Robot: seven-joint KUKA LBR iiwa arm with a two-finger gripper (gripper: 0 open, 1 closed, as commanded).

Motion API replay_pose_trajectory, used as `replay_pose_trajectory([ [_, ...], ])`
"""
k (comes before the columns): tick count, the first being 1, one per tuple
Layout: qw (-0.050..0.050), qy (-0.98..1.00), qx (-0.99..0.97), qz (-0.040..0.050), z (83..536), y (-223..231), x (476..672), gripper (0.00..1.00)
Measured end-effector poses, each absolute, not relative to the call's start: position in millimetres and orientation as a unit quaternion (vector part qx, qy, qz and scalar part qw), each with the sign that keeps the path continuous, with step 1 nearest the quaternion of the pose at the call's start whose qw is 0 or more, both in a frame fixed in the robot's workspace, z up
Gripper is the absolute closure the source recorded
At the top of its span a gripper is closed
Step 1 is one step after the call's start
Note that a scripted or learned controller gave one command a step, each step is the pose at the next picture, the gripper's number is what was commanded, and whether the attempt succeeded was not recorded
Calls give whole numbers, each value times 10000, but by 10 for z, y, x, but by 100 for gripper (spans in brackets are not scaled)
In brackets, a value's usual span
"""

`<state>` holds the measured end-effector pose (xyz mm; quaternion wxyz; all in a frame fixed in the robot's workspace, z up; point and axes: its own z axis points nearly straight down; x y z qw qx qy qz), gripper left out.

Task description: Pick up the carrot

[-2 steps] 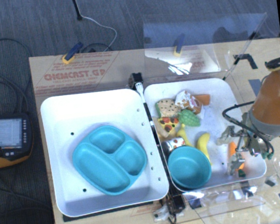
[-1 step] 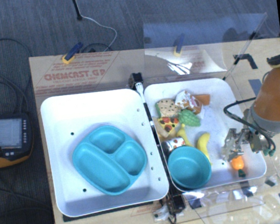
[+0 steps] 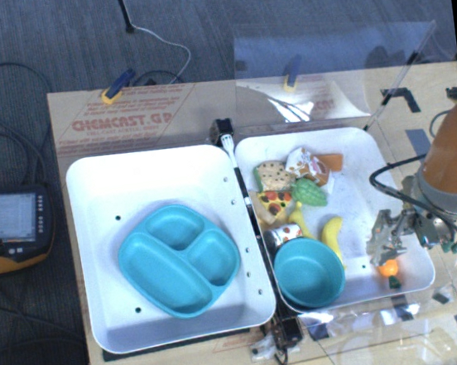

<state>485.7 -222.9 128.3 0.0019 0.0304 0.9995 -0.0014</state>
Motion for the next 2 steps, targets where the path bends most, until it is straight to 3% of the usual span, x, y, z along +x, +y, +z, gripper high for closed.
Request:
replay_pose_trajectory([
  [1,13,9995,305,-10,1275,-2226,4854,0],
  [2,29,9968,801,-3,909,-2231,4868,0],
])
